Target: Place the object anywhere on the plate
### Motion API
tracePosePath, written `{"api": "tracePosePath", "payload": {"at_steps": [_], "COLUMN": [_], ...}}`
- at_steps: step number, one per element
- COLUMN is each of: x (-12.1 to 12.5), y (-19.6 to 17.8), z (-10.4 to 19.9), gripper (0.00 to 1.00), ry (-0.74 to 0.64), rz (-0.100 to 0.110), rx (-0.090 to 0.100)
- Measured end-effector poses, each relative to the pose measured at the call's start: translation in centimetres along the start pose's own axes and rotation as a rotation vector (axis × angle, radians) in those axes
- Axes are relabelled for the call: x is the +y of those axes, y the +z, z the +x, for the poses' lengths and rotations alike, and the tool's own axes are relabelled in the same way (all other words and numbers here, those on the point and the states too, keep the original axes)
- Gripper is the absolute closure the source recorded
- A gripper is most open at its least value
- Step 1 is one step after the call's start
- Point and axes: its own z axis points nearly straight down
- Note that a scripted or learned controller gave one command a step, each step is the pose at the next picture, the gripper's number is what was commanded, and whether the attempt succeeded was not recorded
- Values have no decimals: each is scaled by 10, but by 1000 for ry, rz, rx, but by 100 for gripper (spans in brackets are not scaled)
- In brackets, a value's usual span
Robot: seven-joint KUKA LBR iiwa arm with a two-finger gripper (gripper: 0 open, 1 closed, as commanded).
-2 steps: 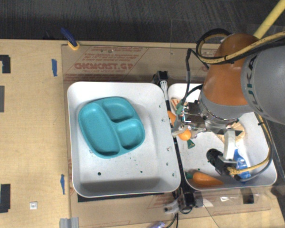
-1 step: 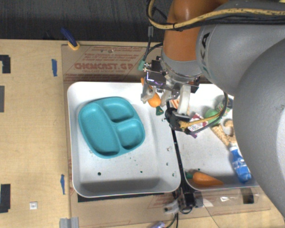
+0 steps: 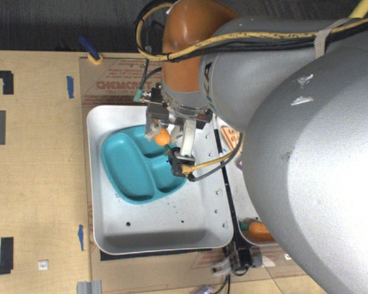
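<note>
Camera view: tool [image 3: 165, 138] seemingly grips orange object [image 3: 162, 138] above teal plate [image 3: 132, 167].

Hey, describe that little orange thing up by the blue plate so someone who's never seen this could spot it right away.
Find the left white bin, which holds a teal divided plate. Over the plate's upper right edge hangs the arm's tool, and the small orange object sits right there between its fingers. It is round and bright orange against teal, unlike the larger orange item in the right bin.

Tan cardboard-covered table [image 3: 37, 164] with black tape marks [image 3: 3, 81], blue tape strips [image 3: 70, 86], dark carpeted floor [image 3: 61, 11] along the top edge, even overhead light
</note>
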Motion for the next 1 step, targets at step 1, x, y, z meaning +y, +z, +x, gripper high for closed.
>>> {"api": "tracePosePath", "payload": {"at_steps": [1], "x": [2], "y": [-3], "z": [-2], "gripper": [0], "ry": [4], "rz": [-6], "rx": [0]}}
